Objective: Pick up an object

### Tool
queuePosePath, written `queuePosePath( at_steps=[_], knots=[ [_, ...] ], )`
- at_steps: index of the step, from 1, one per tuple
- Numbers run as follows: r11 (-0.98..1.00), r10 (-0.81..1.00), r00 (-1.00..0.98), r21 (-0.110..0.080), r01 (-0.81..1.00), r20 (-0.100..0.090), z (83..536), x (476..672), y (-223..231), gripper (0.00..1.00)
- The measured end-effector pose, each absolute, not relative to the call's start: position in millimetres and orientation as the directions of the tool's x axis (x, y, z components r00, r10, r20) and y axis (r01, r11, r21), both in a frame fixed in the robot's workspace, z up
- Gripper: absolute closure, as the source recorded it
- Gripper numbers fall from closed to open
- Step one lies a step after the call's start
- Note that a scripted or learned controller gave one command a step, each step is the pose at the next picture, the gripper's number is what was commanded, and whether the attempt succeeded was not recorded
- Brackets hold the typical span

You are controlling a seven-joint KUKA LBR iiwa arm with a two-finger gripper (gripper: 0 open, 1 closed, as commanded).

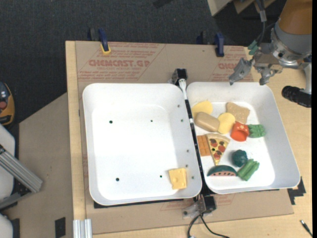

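Note:
My gripper (251, 75) hangs above the far edge of the right bin (282, 148), fingers spread open with nothing between them. Below it in that bin lie several toy foods: a bread slice (238, 111), a yellow piece (202, 107), a tan bun (206, 120), a yellow lump (226, 122), a red pepper (239, 132), a green leafy piece (256, 130), a pizza slice (217, 147), a brown wafer (203, 145), a dark green ball (239, 157), a watermelon slice (221, 171) and a green pod (248, 169). A yellow cheese wedge (178, 178) lies in the left bin (99, 133).
Both bins sit on a cardboard sheet (129, 61) held by blue clamps (104, 42) at the far edge. A black clip (179, 76) joins the bins at the back. Carpet lies beyond the bench.

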State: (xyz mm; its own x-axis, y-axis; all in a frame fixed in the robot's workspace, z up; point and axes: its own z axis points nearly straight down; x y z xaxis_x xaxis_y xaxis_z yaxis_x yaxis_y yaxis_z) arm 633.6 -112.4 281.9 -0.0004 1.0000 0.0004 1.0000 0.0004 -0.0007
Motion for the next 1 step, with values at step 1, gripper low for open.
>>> queuePosePath(
  at_steps=[1],
  knots=[
    [0.005,1.0,-0.005,-0.01,1.0,0.004,190.7,601.1,-52.1,0.0]
  ],
)
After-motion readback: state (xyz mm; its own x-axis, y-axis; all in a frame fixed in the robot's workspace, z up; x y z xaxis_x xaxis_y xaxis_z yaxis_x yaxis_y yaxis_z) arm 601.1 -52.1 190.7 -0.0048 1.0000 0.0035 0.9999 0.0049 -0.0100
